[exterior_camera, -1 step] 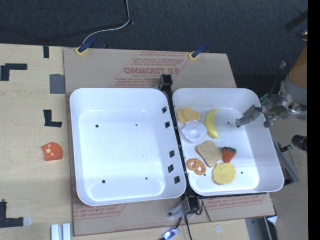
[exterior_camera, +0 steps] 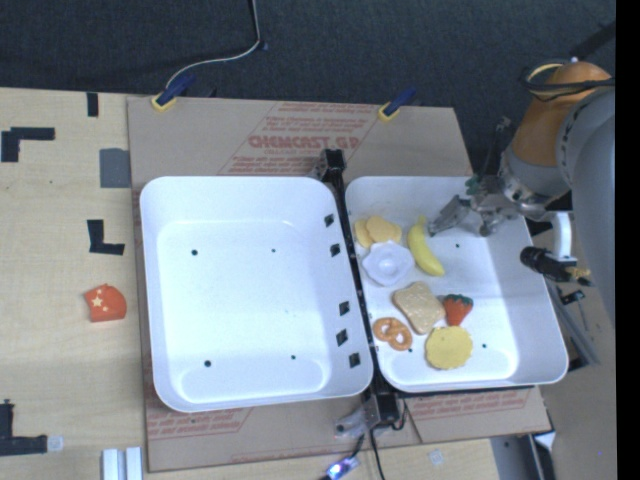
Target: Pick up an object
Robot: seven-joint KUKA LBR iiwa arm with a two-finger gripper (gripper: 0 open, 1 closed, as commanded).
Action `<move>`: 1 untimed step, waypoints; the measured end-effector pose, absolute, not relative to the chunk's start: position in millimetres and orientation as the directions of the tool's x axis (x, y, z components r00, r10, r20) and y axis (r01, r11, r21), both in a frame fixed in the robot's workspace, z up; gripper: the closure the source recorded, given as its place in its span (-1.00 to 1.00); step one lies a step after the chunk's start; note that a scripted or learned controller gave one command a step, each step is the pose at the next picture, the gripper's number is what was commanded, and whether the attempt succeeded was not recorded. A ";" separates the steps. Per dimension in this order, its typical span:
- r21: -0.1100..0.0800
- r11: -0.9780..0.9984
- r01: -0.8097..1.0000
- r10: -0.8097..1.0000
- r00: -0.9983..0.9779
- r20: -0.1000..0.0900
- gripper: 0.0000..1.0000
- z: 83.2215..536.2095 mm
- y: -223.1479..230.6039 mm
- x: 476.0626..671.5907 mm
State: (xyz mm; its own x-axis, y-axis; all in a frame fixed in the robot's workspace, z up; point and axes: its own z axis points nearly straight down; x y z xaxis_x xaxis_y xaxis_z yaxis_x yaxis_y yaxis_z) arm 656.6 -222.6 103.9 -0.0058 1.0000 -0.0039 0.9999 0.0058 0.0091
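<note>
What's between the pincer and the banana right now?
In the camera view, just bare white floor of the right bin. The pincer sits up-right of the banana, with nothing lying between them.

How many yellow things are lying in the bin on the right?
3. A pale yellow piece lies near the bin's top left corner, a banana lies just right of it, and a round yellow piece sits near the bottom edge. Nothing seems hidden.
</note>
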 end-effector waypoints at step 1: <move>-0.003 0.002 1.000 1.000 -0.002 0.000 -1.00 83.9 -145.7 604.1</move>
State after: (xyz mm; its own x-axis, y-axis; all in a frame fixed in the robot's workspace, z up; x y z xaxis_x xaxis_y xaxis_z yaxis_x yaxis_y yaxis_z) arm 604.1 -145.7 83.9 -0.0025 1.0000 -0.0005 1.0000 0.0025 -0.0033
